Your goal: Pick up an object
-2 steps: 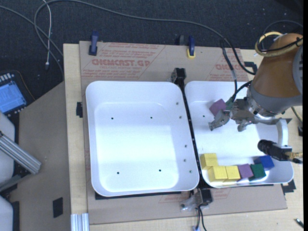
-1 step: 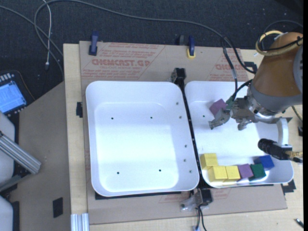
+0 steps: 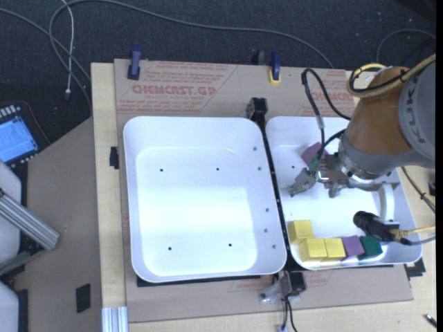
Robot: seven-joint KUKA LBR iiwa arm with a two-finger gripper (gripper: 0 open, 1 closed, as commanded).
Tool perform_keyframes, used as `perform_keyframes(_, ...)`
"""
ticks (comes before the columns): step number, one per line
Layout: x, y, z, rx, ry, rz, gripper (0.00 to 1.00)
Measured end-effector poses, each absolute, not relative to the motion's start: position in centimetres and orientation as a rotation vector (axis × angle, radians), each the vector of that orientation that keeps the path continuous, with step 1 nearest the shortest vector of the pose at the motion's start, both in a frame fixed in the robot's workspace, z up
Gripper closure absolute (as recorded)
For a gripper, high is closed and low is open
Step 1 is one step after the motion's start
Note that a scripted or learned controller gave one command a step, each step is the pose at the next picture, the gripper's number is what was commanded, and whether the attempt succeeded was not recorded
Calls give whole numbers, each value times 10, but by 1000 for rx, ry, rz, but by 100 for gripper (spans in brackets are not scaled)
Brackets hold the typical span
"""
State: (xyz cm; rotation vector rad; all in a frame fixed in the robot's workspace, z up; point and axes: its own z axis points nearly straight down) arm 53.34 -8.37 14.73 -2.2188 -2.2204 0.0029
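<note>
My gripper (image 3: 318, 185) hangs over the middle of the right bin (image 3: 284, 140), its two grey fingers spread apart with bare white floor between them. A purple block (image 3: 311, 150) lies just behind the gripper, partly covered by the wrist. Along the bin's front edge sit yellow blocks (image 3: 300, 229), (image 3: 325, 248), then a purple block (image 3: 353, 245) and a green block (image 3: 371, 247). None of them touches the fingers.
The left bin (image 3: 138, 185) sits beside the right one, with a thin dark divider (image 3: 271, 178) between them. A black cable plug (image 3: 367, 220) hangs from the arm over the right bin's front. Cables trail on the dark floor behind the bench.
</note>
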Motion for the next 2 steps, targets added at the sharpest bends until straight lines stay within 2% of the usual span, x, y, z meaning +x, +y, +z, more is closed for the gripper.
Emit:
perform_keyframes(1,532,-83,95,-2219,-2220,4,0)
perform_keyframes(2,534,-84,108,-2222,-2222,-1,100)
